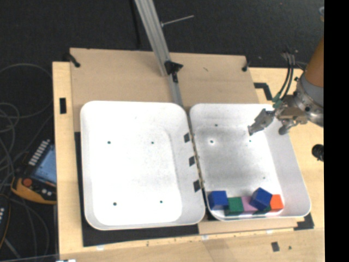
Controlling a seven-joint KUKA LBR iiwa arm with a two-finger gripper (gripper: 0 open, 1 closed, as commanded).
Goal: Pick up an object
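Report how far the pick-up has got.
Nothing looks picked yet. The blocks, among them a blue block, a green block and an orange block, lie along the near edge of the right bin. The gripper hangs above that bin's far right side, away from them. Reaching, grasping and lifting remain.

Wooden bench point(125, 75) on dark floor. Grey metal pole point(155, 34) slants from 12 o'clock to bench middle. Handheld controller point(38, 171) with orange edge at 9 o'clock, beside loose black cables point(16, 91).
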